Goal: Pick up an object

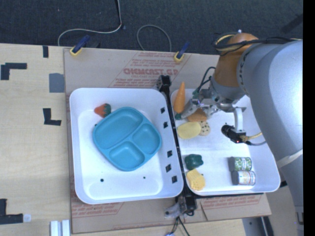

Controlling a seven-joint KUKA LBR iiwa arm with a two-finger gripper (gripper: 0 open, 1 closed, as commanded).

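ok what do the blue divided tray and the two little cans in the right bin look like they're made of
The blue divided tray looks like moulded plastic: one even colour, rounded edges and a soft matte sheen. The two small cans seem to be metal with printed labels, or plastic toy copies; their grey ends and label bands suggest cans, but they are too small to settle it.

Left bin (81, 146) holds a blue divided plate (127, 137) near its centre, with a small orange-and-green toy (102, 110) just beside the plate's upper-left edge. Both bins sit on a cardboard sheet (142, 68) on the tabletop (29, 146), clamped at the far edge by a yellow clip (78, 46) and a blue clip (181, 51). A white cable (118, 14) loops across the dark floor behind.
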